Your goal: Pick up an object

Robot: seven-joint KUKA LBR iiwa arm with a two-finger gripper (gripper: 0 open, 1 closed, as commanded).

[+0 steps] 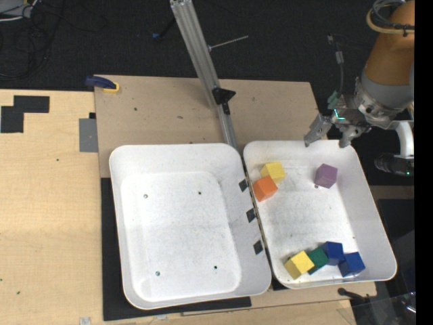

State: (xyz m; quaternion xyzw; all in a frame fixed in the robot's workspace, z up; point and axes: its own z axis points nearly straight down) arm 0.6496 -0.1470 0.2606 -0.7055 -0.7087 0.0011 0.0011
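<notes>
Purple cube (326,175) lies in the right bin (375,239), toward its 1 o'clock corner; gripper (331,135) hangs at 12 o'clock from it, fingers spread, holding nothing; yellow cube (274,170) and orange cube (264,188) touch at 9 o'clock.

**Arm parked up at the top right, fingers spread**

The arm (391,53) is seen reaching in from the right, with its orange band sat just above the grey wrist. The gripper (331,134) is pointed down and a bit leftward. Its two fingers (315,131) are splayed apart, and nothing is gripped between them. The whole wrist is kept pretty much upright, tilted only slightly.
</notes>
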